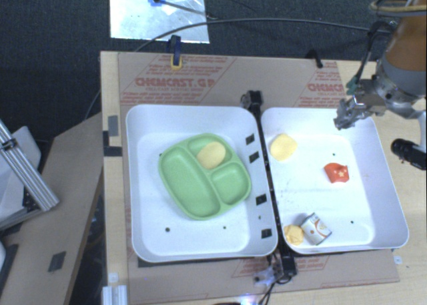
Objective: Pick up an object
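Observation:
The right bin holds a pale yellow lump near its far left, a red piece in the middle, and a small silver can beside a small yellow piece at the near left. A green divided plate lies in the left bin, with a yellow item in its far compartment. My gripper hangs above the right bin's far right corner, well away from every object. Nothing is seen between its fingers.
The arm comes in from the upper right over the bench edge. A black divider with clips runs between the bins. A cable arcs across the back, and a foil sheet lies on the floor beyond.

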`<state>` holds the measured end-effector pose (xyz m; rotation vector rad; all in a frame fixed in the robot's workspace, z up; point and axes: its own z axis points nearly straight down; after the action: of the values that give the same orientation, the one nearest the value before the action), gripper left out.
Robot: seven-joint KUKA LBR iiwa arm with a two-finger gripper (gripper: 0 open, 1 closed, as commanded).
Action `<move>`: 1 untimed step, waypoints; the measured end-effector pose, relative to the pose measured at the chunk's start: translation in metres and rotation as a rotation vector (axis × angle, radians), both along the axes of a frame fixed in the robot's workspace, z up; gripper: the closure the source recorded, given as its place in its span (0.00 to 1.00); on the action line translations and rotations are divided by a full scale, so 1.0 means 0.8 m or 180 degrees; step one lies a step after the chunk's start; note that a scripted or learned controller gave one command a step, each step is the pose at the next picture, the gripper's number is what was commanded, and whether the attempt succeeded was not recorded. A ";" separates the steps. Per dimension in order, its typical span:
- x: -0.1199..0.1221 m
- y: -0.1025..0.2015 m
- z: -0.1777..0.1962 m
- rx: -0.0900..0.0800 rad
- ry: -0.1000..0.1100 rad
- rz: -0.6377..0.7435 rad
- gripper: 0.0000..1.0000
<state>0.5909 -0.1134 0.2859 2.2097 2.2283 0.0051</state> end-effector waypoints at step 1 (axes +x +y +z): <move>0.018 0.066 0.002 0.0001 0.0000 0.0002 1.00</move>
<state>0.6056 -0.0605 0.2877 2.2093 2.2291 0.0055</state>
